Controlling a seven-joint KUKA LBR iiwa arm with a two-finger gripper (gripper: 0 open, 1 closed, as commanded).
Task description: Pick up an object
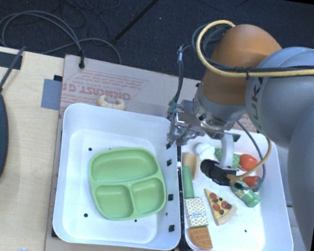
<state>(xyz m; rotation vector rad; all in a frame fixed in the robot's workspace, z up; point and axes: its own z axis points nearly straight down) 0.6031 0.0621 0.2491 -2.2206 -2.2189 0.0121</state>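
Green toy stick (187,183) is your likeliest pick. It lies in the right bin (261,233), hard against that bin's left wall, just beside the divider between the two bins. Its long axis runs near to far, almost parallel to that wall. A tan roll (191,165) touches its far end, and a patterned cracker block (196,211) sits just beside its near end.

Your tool (179,134) hangs over the far end of the divider, so the stick lies toward the near side of it and slightly to the right. From this slanted view you cannot tell whether the tool is released or clenched, and nothing shows as held in it.

My judgement is that the coming move turns on that near-far axis: you would want to close across the stick's short width, left to right. The bin wall on its left may crowd that approach.

Further right in the same bin lie a pizza slice (218,206), a red tomato (247,162) and an orange waffle piece (202,238), each further from the tool. The left bin (69,196) carries a green divided plate (129,182), a broad, flat thing that looks harder to pinch.
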